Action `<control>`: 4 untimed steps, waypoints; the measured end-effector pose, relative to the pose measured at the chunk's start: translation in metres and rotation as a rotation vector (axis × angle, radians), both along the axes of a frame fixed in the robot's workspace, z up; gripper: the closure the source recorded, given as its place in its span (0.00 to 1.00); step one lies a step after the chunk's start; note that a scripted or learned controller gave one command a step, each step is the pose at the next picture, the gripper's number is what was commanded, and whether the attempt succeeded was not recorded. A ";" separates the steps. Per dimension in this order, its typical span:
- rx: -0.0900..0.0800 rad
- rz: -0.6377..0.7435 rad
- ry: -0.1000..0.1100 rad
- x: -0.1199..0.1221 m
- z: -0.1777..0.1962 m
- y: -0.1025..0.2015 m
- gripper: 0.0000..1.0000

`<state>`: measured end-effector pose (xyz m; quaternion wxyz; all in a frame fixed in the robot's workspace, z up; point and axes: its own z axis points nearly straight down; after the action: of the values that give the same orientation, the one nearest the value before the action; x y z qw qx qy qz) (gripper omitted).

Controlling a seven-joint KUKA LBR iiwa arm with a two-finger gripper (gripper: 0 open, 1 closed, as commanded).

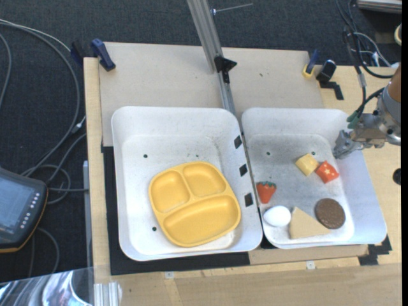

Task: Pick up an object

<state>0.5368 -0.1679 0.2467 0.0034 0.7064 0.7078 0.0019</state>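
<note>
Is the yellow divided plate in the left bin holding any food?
Empty: all three compartments of the yellow plate show bare yellow; nothing lies in them.

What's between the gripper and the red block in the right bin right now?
Nothing visible. The gripper sits at the right bin's upper right edge, and the red block lies just below and left of it across bare bin floor. The yellow block touches the red one on its far side, out of the path.
</note>
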 end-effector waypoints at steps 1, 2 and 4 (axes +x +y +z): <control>0.005 0.005 0.009 0.016 -0.011 0.049 1.00; 0.004 0.006 0.004 0.035 -0.002 0.103 1.00; 0.004 0.004 0.006 0.058 0.006 0.199 1.00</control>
<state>0.5946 0.0312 0.2530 -0.0002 0.7049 0.7093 0.0013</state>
